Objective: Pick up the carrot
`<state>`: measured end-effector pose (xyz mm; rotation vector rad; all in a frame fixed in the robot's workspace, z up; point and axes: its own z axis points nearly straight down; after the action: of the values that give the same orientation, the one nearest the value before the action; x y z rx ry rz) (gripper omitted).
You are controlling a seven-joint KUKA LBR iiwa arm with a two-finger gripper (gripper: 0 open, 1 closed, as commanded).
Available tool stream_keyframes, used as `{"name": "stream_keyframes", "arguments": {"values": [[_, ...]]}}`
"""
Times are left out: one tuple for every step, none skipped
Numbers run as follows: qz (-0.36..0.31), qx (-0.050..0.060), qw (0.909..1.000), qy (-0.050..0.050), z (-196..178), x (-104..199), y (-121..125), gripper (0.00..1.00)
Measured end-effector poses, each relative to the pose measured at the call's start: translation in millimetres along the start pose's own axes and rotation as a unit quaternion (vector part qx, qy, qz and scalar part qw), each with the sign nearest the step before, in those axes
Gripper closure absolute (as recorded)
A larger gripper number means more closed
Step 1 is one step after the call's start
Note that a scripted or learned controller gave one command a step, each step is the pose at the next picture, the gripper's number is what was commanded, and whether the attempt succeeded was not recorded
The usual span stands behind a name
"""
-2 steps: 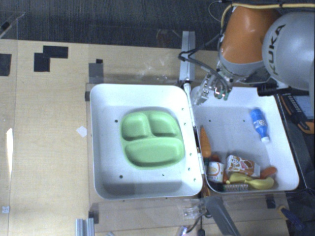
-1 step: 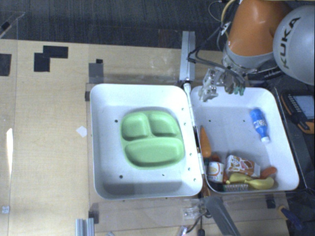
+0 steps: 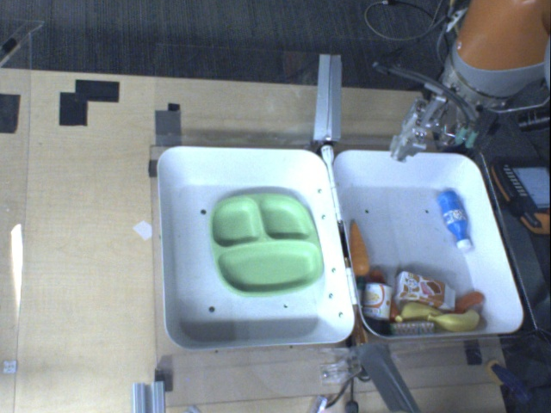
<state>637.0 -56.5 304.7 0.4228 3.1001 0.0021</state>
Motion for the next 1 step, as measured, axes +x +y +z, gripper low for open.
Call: {"name": "stream_keyframes", "arguments": {"values": [[-0.339, -0.001, 0.9406, 0.002, 75.4, 47.7, 12.7, 1.0]]}}
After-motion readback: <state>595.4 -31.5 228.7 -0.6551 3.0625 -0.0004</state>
